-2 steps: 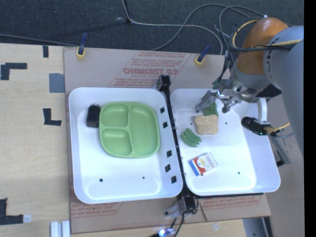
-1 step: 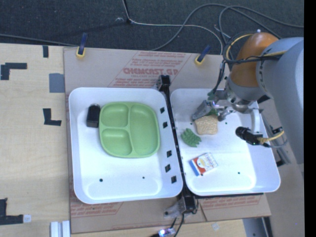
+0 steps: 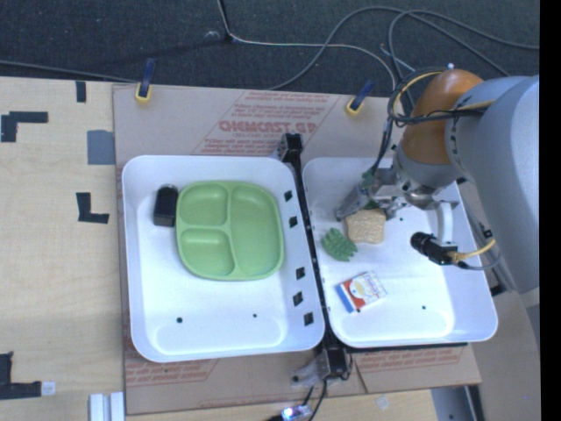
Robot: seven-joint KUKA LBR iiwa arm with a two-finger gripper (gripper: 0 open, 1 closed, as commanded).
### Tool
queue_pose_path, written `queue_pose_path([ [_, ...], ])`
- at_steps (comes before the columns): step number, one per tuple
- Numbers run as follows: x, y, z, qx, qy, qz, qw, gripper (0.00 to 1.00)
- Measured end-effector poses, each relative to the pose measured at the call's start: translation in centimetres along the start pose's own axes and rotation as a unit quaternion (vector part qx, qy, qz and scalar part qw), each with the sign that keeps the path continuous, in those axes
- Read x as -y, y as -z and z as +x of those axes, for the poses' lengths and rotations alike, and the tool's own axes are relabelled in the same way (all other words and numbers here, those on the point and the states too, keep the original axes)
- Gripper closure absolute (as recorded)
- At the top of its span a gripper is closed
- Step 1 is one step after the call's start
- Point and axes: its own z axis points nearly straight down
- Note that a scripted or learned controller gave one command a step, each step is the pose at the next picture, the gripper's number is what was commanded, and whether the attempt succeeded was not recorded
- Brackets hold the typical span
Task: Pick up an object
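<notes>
The gripper (image 3: 372, 202) hangs over a porous tan sponge block (image 3: 366, 227) beside a ridged green piece (image 3: 338, 244); finger spread unclear.

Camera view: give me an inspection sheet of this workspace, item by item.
Surface: two white bins, left bin and right bin, on a cardboard sheet.
Job's things: tan block, green toy, small red, white and blue box in the right bin.
Clutter: green divided plate, black object in the left bin.
Grippers: gripper low over the tan block; grasp unclear.
Cables: black cables behind the bench.
Surroundings: two clamps at the sheet's far edge.
</notes>
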Motion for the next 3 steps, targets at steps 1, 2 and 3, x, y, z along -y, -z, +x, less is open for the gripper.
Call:
queue_pose_path([
  [1, 0.0, 1.1, 0.0, 0.0, 0.001, 0.0, 1.0, 1.0],
  [2, -0.4, 7.4, 0.4, -0.001, 0.0, -0.002, 1.0, 1.0],
  [3, 0.5, 13.1, 0.3, -0.001, 0.0, -0.003, 1.0, 1.0],
])
